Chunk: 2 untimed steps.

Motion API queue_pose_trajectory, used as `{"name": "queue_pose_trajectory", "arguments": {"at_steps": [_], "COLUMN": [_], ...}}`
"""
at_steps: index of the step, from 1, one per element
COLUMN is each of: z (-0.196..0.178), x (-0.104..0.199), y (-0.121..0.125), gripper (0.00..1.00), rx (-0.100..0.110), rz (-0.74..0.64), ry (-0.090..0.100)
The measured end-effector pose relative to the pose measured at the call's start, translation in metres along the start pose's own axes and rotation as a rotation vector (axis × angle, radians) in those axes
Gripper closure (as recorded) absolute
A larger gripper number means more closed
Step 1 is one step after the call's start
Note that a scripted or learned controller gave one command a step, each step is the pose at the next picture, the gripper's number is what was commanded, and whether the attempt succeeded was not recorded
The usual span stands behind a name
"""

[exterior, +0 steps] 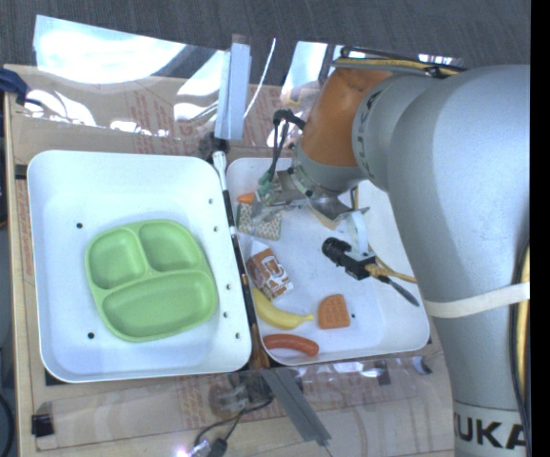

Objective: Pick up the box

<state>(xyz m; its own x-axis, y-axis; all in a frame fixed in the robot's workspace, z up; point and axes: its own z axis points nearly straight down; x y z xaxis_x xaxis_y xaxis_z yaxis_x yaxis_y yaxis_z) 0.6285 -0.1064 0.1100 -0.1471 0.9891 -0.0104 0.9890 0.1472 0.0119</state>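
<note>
Resting in the left bin: a green divided plate is seen lying flat in the left bin, with nothing on it.
Box: the box, brown with pale lettering, is seen lying flat in the right bin, just beside that bin's left wall. It is taken to be the task's thing.
Beyond the box: a patterned packet is seen near the far left corner, with a small orange piece beside it.
Nearer than the box: a banana and a sausage are laid by the near edge, with a waffle-like biscuit to their right.
End effector: the end effector is placed low at the patterned packet, apart from the box. Whether it is wide or narrow cannot be told. Nothing is seen held.
Arm: the arm is extended from the right across the right bin.
Progress: no part of the pick is judged done, since the box is not lifted. The end effector has to be brought over the box, closed on it and raised.
</note>
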Motion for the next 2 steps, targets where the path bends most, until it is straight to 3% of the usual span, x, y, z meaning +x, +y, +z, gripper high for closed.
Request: {"name": "queue_pose_trajectory", "arguments": {"at_steps": [1, 2], "z": [-0.164, -0.163], "x": [0.020, 0.018], "y": [0.035, -0.003], "gripper": [1.00, 1.00], "rx": [0.005, 0.003], "rz": [-0.850, -1.534], "ry": [0.012, 0.018]}}
